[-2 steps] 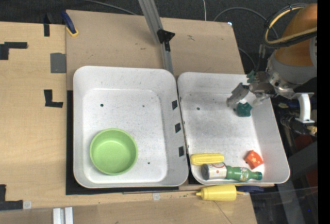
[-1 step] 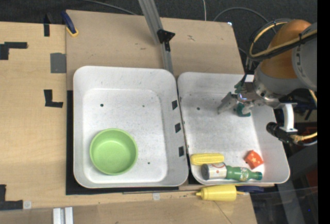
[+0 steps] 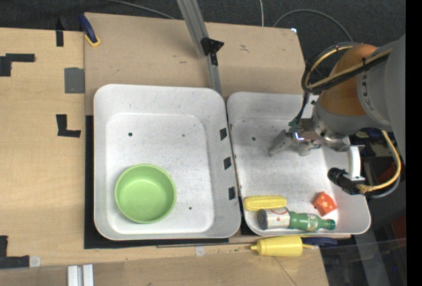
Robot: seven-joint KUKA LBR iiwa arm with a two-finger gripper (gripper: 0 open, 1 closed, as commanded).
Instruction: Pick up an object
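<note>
Figure: single arm over the right-hand bin [image 3: 264, 113], seen from above at a slant. I read the gripper [image 3: 285, 142] as hanging over the bare upper middle of that bin, its two grey fingers [image 3: 277, 145] spread in a shallow V pointing toward the left of the view, with nothing between them; whether the tips touch the floor I cannot tell. Every candidate in this bin lies toward the near rim, below the jaws in the picture and well apart from them. A yellow corn cob [image 3: 265, 202] lies with its long axis running left to right, just beside and above a green bottle [image 3: 297, 220] with a white label, which also lies on its side left to right, neck toward the right. A small red-orange block [image 3: 324, 203] sits near the bottle's neck end, further right. A yellow mustard-style bottle [image 3: 279, 246] lies outside the bin on the bench, along its near edge. The left bin [image 3: 158, 100] holds a green bowl [image 3: 145, 194] in its near left corner, the farthest item from the jaws. My judgement: the corn cob is the nearest target, almost directly toward the near rim from the gripper, and its axis calls for the fingers to close across it, front to back; its closeness to the bottle leaves little room for the lower finger.
</note>
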